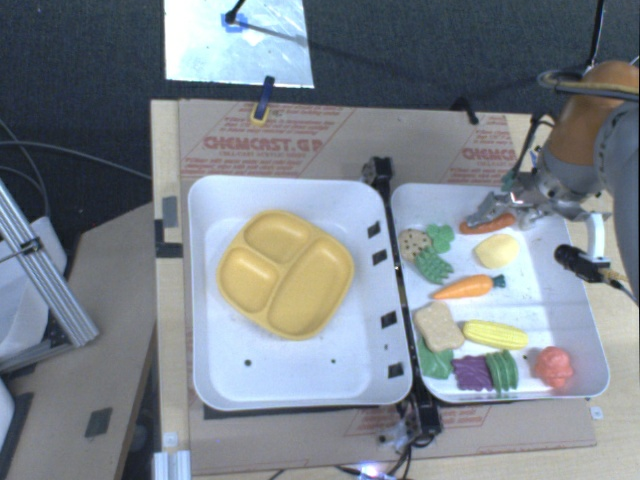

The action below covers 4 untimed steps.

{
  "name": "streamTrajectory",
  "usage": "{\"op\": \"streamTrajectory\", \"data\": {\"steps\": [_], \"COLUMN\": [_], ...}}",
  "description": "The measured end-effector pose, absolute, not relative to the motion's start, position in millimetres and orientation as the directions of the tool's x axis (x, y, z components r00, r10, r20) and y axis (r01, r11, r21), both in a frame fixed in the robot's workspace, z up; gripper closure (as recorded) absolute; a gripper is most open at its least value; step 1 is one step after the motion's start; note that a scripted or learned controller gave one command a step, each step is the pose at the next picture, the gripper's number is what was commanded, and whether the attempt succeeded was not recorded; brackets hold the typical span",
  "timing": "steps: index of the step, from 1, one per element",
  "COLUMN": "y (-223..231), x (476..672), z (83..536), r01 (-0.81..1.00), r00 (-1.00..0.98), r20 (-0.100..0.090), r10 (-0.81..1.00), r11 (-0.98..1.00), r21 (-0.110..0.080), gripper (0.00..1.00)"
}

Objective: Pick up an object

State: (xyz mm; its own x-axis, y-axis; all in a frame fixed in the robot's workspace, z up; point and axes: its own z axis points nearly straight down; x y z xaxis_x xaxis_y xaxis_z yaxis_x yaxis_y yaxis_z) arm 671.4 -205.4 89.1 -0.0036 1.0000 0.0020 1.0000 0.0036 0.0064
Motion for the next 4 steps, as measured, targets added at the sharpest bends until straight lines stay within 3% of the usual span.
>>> {"op": "streamTrajectory", "data": {"steps": [1, 2, 3, 4], "y": [-206, -206, -203, -207], "x": [617.0, 658.1, 670.4, 596.4], "z": [85, 86, 116, 83], "r01": [1.000, 1.000, 1.000, 1.000], "r00": [0.000, -0.006, -0.005, 0.002], "r20": [0.000, -0.002, -0.002, 0.002], "r10": [1.000, 1.000, 1.000, 1.000], "r11": [0.000, 0.006, 0.005, -0.002], "r21": [-0.001, 0.005, 0.007, -0.005], "gripper": [0.00, 0.00, 0.00, 0.00]}}
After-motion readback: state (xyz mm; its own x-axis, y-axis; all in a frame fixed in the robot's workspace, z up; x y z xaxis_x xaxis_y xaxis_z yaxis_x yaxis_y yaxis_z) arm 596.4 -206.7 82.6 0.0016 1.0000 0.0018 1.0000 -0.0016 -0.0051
